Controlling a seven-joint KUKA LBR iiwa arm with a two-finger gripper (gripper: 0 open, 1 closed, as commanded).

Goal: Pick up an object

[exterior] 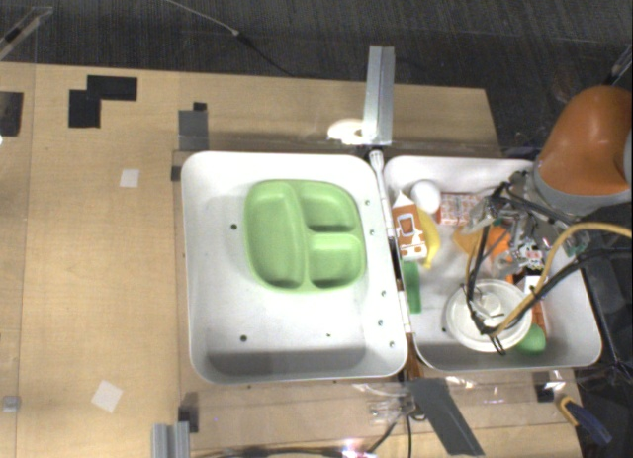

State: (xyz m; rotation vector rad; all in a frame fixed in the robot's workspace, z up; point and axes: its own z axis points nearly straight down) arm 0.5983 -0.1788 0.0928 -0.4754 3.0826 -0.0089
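Note:
My arm, with its orange band (591, 139), reaches in from the right over the right bin (584, 347). The gripper (506, 238) hangs low among the clutter there, wrapped in black and yellow cables. Beneath and around it lie a white round bowl (487, 313), an orange item (469, 241), a printed packet (457, 209) and a green piece (534, 339). Further left in that bin are a white ball (425, 193), a brown box (406, 226), a yellow banana-shaped toy (431, 239) and a green stick (411, 288).
The left bin (213, 337) holds a green divided tray (302, 234) upside-up near its middle. A metal post (380, 90) stands behind the wall between the bins. Wooden bench surface stretches to the left.

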